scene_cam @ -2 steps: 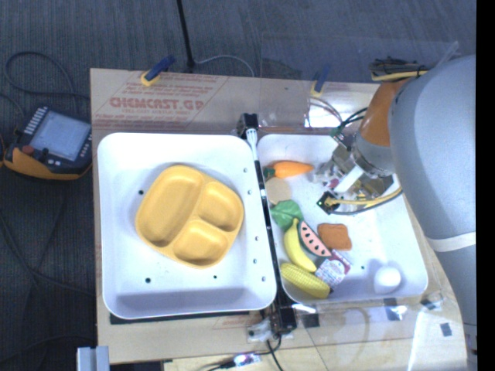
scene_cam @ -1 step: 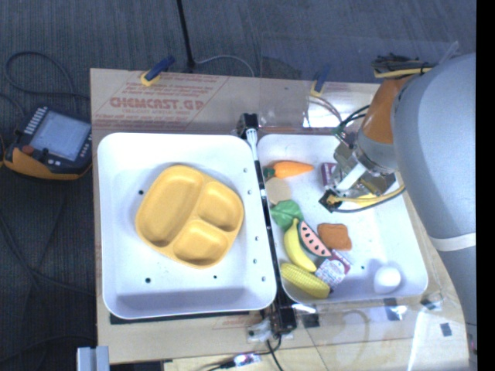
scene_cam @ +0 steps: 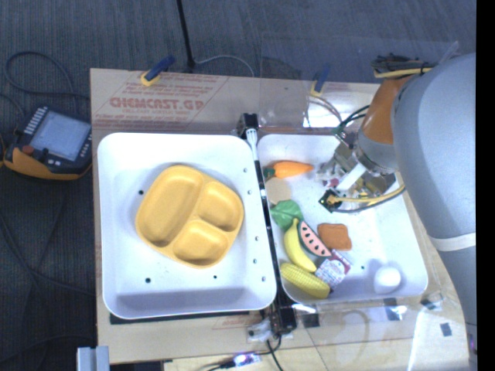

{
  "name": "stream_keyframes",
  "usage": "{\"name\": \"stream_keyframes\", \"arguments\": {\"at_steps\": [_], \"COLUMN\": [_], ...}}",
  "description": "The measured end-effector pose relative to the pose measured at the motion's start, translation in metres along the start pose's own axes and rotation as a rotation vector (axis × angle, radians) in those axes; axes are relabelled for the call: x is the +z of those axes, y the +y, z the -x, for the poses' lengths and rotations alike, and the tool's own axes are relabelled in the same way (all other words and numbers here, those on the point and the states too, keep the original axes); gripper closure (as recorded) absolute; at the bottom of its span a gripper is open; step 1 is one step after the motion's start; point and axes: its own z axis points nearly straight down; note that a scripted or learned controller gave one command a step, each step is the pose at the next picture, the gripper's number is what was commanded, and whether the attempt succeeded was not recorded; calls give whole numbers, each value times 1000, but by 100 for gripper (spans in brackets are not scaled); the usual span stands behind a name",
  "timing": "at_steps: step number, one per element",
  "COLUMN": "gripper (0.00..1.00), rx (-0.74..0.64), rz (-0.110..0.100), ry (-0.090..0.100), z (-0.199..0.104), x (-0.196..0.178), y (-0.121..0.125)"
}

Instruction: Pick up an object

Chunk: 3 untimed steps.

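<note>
Dark grey carpet surrounds my brown cardboard-topped surface, which carries two shallow white plastic bins side by side. The left bin holds a yellow plastic plate with three compartments, lying a little tilted near its middle. The right bin holds the small things: an orange toy carrot near its far left corner, a green leafy toy piece just below that, a yellow toy banana touching a red watermelon slice, a yellow corn cob at the near edge, a brown toast-like piece, a small crinkled wrapper and a white round object. My hand sits low over the far part of the right bin, right of the carrot and above the brown piece; whether its two sides are apart or together I cannot tell. A handheld control pendant lies on the carpet to the left.
</note>
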Motion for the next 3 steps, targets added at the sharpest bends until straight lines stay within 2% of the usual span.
{"name": "stream_keyframes", "arguments": {"at_steps": [1,2,3], "gripper": [0,0,0], "rx": [79,116,457], "rz": [-3,3,-5], "ry": [4,7,1], "z": [6,28,-27], "x": [19,18,19], "y": [-2,-69,-2]}}
